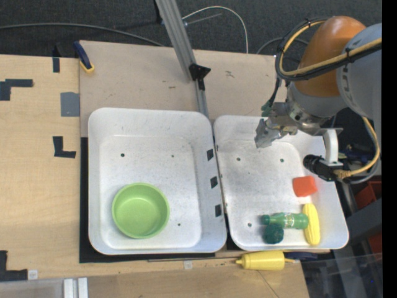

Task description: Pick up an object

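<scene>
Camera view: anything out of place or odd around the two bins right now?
One thing: a yellow bottle lies on its side on the bench outside the right bin, against its near rim. The other items sit inside the bins.

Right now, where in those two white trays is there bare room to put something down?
Most of the left bin is bare; the green bowl sits in its near-left corner. In the right bin, the middle strip below the gripper is bare. Its near-right corner is crowded: orange block, green bottle, yellow object.
</scene>
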Action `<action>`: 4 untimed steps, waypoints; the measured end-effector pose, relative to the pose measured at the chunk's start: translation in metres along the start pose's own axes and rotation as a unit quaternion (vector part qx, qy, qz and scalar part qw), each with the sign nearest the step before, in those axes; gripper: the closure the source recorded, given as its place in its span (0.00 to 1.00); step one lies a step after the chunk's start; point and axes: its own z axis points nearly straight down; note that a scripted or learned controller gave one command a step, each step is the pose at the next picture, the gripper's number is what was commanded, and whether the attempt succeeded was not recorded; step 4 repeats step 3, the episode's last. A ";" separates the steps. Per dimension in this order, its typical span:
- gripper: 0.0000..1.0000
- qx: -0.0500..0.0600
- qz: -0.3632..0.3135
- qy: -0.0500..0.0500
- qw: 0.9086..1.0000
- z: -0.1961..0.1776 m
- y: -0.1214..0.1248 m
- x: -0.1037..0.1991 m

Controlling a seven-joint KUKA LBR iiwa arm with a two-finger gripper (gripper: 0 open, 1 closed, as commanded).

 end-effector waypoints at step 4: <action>1.00 0.000 -0.001 0.000 1.000 0.000 0.000 0.164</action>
